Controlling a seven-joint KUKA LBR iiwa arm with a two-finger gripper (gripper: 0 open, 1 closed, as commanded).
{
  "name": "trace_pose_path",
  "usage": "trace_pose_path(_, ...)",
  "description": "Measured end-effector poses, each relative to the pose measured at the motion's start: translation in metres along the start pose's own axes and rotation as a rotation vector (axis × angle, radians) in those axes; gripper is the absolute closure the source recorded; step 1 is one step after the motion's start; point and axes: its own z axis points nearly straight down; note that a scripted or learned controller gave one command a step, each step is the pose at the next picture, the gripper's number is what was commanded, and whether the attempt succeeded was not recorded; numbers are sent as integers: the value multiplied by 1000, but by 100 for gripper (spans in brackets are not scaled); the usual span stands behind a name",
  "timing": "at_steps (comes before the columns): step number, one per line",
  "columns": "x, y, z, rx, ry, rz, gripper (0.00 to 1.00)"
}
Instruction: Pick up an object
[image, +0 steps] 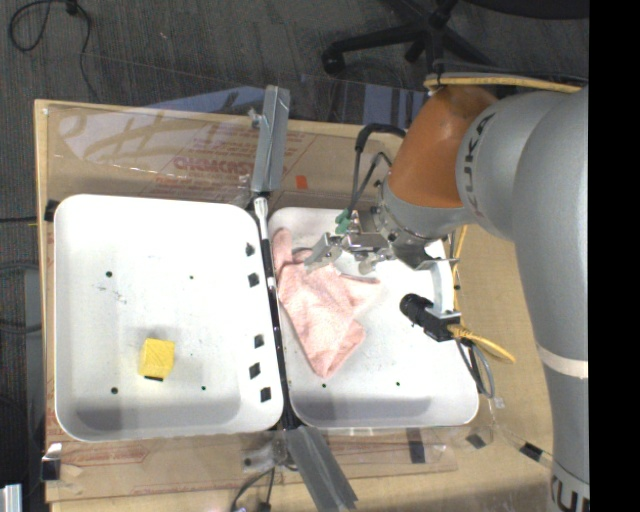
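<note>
Status: pick not completed. The gripper (345, 250) is low over the right bin (440, 400), at the upper edge of the pink cloth (322, 315). The cloth lies crumpled on the bin floor along the left wall, its lower tip pointing toward the bin's front. Its top edge runs up to the metal tip of the gripper and may be touching it, but no fabric is clearly seen caught between the fingers. Whether the gripper is apart or together cannot be told; the wrist housing and cabling clutter that spot.

A yellow block (157, 358) rests in the left bin (90, 220), well apart from the arm and untouched.

Judgement: approach appears done; a confirmed grasp and the lift remain.
</note>
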Motion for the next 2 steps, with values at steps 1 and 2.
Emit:
trace_pose_path(1, 32, -15, -6, 2, 0, 175, 0)
trace_pose_path(2, -3, -11, 104, -5, 0, 207, 0)
